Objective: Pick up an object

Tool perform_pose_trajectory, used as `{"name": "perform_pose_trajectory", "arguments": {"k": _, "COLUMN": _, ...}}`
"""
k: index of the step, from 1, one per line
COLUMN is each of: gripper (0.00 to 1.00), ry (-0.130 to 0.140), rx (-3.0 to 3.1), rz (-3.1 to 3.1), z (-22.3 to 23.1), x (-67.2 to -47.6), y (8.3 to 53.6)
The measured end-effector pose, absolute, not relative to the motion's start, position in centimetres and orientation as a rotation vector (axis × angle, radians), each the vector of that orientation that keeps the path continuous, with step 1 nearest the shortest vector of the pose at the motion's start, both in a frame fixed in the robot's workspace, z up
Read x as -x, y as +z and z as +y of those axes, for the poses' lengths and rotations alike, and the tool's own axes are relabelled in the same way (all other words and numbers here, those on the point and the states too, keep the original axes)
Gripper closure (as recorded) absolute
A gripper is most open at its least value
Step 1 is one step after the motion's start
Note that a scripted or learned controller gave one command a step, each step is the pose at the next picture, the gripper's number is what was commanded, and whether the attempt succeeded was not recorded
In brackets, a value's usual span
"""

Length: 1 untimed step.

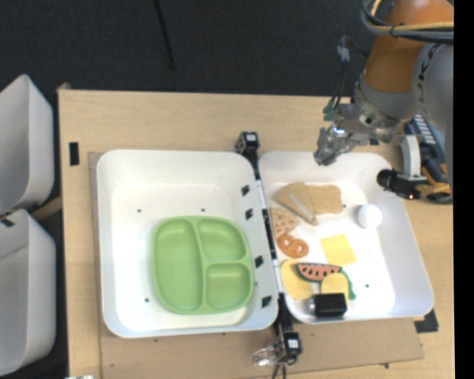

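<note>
My gripper (325, 155) hangs over the far edge of the right bin (403, 287), with nothing seen between its fingers. Just below it lie tan bread slices (310, 200). A white ball (369, 215) rests to their right. Toward the bin's middle are a pizza slice (281, 223), an orange pretzel (292, 247) and a yellow cheese square (338, 249). Nearer the front lie a watermelon slice (319, 272), a yellow piece (295, 283) under it, and a black block (329, 305).
The left bin (126, 188) holds a green divided plate (203, 264). A ridge with black clips (260, 235) separates the two bins. White padded shapes (12, 212) stand off the bench at the left.
</note>
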<state>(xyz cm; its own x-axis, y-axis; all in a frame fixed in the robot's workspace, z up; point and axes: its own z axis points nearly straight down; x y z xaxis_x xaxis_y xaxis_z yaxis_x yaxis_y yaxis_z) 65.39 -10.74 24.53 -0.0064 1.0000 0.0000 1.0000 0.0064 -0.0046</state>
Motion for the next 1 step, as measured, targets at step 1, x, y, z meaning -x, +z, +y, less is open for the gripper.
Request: {"name": "perform_pose_trajectory", "arguments": {"k": 1, "gripper": 1.0, "ry": 0.008, "rx": 2.211, "rz": -2.224, "z": -5.88, "x": -65.52, "y": 24.02}}
